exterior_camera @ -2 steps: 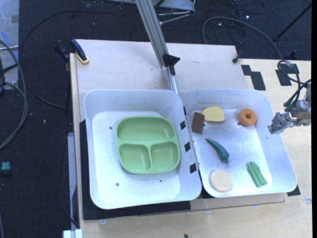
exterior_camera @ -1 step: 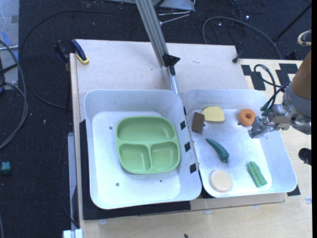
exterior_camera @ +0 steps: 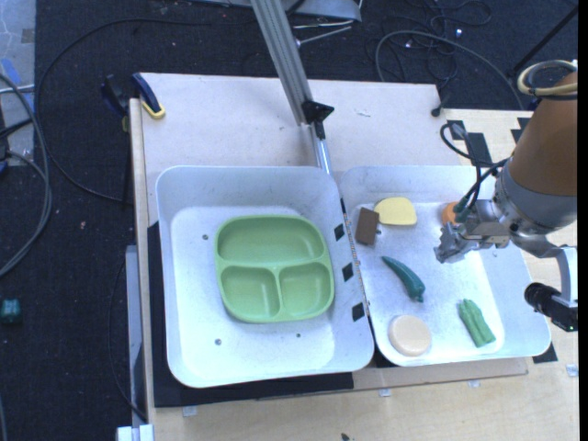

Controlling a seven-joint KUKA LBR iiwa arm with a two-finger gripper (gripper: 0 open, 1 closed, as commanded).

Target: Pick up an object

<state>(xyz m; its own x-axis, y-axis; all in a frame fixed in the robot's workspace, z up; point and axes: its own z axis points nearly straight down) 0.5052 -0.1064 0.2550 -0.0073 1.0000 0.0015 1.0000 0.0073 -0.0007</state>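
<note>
- I had the gripper (exterior_camera: pixel 452 249) over the right bin (exterior_camera: pixel 524 338), toward its far right side, low over the floor.
- I could not tell whether the claw was released or clenched; nothing showed in it.
- The candidates all lay in that bin: a yellow piece (exterior_camera: pixel 396 211), a brown block (exterior_camera: pixel 367 226), a dark green pepper (exterior_camera: pixel 405 277), a pale round (exterior_camera: pixel 410 334) and a green bundle (exterior_camera: pixel 476 322).
- The left bin (exterior_camera: pixel 184 338) held a green tray (exterior_camera: pixel 275 266).
- I judged the pick not yet made; grasp and lift were left.

A green divided tray (exterior_camera: pixel 274 267) lies in the left bin (exterior_camera: pixel 184 246). The gripper (exterior_camera: pixel 450 246) hangs over the right bin (exterior_camera: pixel 514 338), near a yellow piece (exterior_camera: pixel 396 211).
</note>
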